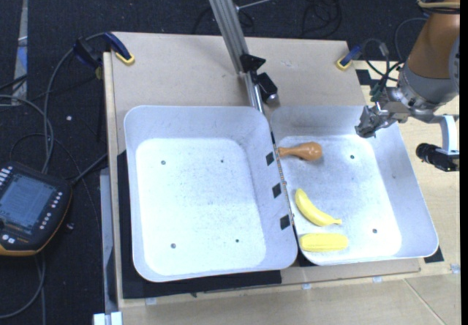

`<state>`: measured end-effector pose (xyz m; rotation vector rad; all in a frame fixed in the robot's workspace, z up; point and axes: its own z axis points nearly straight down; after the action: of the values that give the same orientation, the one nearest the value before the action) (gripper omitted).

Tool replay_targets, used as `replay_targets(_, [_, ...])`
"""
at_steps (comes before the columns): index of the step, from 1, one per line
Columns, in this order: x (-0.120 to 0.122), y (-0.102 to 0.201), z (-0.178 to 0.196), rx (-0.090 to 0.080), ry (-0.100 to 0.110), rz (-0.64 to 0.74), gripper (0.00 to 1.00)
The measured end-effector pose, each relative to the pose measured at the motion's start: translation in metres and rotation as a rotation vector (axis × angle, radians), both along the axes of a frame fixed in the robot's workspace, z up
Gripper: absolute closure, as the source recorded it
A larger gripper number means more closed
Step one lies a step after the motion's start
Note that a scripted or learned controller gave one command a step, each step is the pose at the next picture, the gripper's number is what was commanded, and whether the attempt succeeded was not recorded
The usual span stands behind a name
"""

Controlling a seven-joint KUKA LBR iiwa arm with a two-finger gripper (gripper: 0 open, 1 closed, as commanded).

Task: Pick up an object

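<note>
Three objects lie in the right bin. An orange-brown drumstick-shaped piece rests near its upper left. A yellow banana lies lower, close to the divider. Below it, at the bin's front edge, sits a yellow block-like piece. My gripper hangs over the upper right rim of the right bin, well to the right of the drumstick, with nothing visibly held. It is small and dark, and the finger spacing is unreadable.
The left bin adjoins the right one along a divider with black clips. A slanted metal pole with a black mount rises behind the bins. A teach pendant and cables lie off the bench to the left.
</note>
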<state>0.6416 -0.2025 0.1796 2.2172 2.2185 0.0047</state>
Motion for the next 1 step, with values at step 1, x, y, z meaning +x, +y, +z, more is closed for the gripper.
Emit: replay_targets(1, [0.0010,-0.0001,0.0529,0.000,0.001,0.000,1.00])
